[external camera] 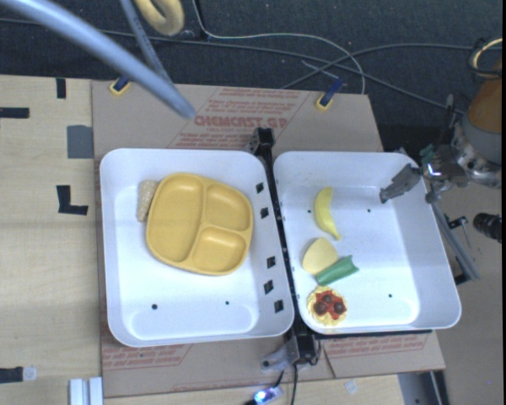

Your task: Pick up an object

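The worktop carries two shallow white bins side by side. The left bin holds one yellow divided plate, lying flat, with one small tan item half tucked under its left edge; the plate has three compartments, none with anything in it. The right bin holds four small items, grouped along its left side near the divider: one banana, one pale yellow wedge, one green piece touching that wedge, and one round red-topped piece near the front wall. Their loose scatter, judged from the layout, suits picking practice, with candidates spread flat and none stacked.

The claw stands at the right bin's far right rim, well apart from all four items. One finger slants down toward the bin; whether the fingers are spread or pressed together cannot be told at this angle. Nothing is seen between them, so no object is held. The pick is judged not yet begun; the banana lies nearest the claw's side and stands clear of its neighbours, a fair candidate
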Robot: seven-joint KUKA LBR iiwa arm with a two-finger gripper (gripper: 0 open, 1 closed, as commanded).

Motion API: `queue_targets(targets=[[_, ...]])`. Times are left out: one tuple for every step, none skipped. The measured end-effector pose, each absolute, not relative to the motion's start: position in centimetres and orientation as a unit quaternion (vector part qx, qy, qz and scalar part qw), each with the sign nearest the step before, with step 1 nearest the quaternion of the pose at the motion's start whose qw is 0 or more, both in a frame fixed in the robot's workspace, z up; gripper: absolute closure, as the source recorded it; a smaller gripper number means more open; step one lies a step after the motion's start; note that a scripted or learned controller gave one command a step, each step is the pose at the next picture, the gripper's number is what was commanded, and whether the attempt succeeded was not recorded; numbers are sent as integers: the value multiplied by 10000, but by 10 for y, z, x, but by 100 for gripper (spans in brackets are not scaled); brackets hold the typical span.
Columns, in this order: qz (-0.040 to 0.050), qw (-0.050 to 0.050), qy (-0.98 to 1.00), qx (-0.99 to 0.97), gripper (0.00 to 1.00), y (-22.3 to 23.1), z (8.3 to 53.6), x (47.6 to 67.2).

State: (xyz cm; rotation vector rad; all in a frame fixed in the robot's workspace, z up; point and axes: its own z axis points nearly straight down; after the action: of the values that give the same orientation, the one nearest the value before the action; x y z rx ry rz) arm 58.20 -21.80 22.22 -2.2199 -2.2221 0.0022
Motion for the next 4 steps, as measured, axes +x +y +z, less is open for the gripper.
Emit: queue_targets(targets=[[19,19,-7080,-7062,0,-214,177,585],[24,24,-7075,-7067,0,-221,120,589],[11,-11,-7079,-7063,0,-221,84,589],[2,-41,-7081,-7061,100,-221,97,591]])
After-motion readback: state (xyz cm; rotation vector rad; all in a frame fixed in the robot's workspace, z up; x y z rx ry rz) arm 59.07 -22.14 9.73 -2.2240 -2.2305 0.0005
